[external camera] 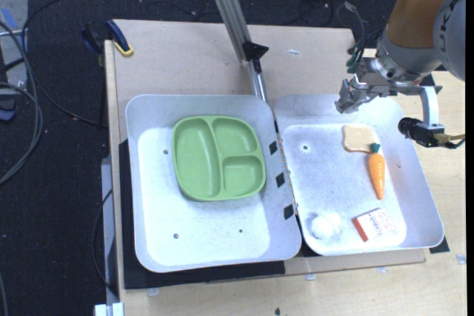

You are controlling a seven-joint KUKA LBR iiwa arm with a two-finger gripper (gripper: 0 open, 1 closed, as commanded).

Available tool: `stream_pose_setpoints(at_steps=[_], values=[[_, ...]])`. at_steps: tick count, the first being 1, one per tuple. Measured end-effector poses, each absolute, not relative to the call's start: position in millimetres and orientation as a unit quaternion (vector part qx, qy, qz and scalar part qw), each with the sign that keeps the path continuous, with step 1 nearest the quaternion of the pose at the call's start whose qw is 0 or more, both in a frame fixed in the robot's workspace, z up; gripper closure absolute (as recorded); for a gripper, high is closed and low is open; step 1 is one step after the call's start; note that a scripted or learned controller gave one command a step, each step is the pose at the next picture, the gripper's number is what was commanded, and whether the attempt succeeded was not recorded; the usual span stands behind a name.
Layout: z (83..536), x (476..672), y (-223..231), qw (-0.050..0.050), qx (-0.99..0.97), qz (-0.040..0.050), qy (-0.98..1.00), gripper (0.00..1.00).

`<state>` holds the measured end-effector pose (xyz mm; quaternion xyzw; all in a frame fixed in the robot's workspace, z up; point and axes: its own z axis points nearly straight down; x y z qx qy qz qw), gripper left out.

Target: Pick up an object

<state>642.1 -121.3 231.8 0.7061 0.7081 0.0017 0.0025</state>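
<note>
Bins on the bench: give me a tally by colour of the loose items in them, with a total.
Green: 1, the divided plate in the left bin
Orange: 1, the toy carrot
Tan: 1, the bread slice
White: 1, the crumpled white lump
Red and white: 1, the small packet
Total: 5

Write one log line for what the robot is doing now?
gripper: above right bin back edge | carrot, bread: lying in bin | nothing picked up yet

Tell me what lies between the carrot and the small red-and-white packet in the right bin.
Nothing: in the camera view, bare white bin floor separates the carrot from the packet below it.
</note>
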Motion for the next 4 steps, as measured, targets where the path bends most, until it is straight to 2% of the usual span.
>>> stream_pose_setpoints(at_steps=[2, 3, 4], values=[[215.9, 614.1, -19.8, -0.001, 0.705, -0.0003, 0.71, 1.0], [210.5, 608.1, 31.3, -0.001, 0.705, 0.0001, 0.71, 1.0], [222.4, 589.7, 85.6, -0.001, 0.704, 0.0003, 0.71, 1.0]])
